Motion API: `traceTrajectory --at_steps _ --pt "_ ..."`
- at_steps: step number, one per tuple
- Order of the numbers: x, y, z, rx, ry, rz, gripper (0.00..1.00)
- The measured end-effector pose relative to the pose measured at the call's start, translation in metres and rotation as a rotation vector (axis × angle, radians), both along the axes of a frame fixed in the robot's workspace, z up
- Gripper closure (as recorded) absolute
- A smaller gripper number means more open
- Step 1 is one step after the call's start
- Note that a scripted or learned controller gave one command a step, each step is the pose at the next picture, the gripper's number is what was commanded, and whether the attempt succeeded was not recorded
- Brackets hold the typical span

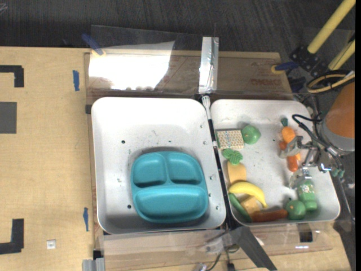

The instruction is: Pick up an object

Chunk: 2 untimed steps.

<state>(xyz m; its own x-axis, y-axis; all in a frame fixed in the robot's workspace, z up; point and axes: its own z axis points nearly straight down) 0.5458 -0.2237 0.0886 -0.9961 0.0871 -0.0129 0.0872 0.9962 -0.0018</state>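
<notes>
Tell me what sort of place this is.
Probably a robot lab's picking bench: two white bins, one holding a teal tray, the other toy food like a banana, with blue tape marks.

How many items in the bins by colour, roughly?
Teal: 1, the divided plate in the left bin
Green: about 5, e.g. the round fruit
Yellow: 1, the banana
Orange: about 3, e.g. one at
Brown-red: 1, the sausage
Patterned: 1, the block
Total: about 12; the right bin is cluttered, so counts are approximate.
</notes>
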Motion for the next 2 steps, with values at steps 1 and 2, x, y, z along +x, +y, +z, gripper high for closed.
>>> traceTrajectory --at_steps 1,2 --pt "0.0160 0.0181 0.0003 -0.003 0.000 0.075 0.00" --pt "0.0141 0.0239 0.0005 -0.002 0.002 0.081 0.00"
